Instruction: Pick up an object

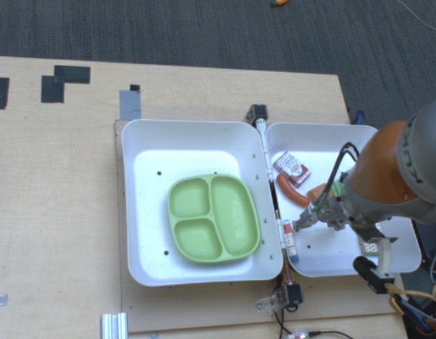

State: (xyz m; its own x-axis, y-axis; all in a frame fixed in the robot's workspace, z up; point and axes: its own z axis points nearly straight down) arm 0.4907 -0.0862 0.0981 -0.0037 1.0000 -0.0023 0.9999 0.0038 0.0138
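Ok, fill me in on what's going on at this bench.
A grey and orange robot arm is reaching into the right bin from the right, trying to pick something up. Its gripper sits low near the bin's left wall, just below an orange sausage-like item and a small red and white packet. Nothing visibly sits between its fingers. The left bin holds a green divided plate, untouched.

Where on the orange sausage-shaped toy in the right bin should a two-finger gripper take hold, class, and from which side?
Grip the sausage toy across its narrow middle, coming from above. It lies flat and slanted in the right bin, so fingers likely close best across its width.
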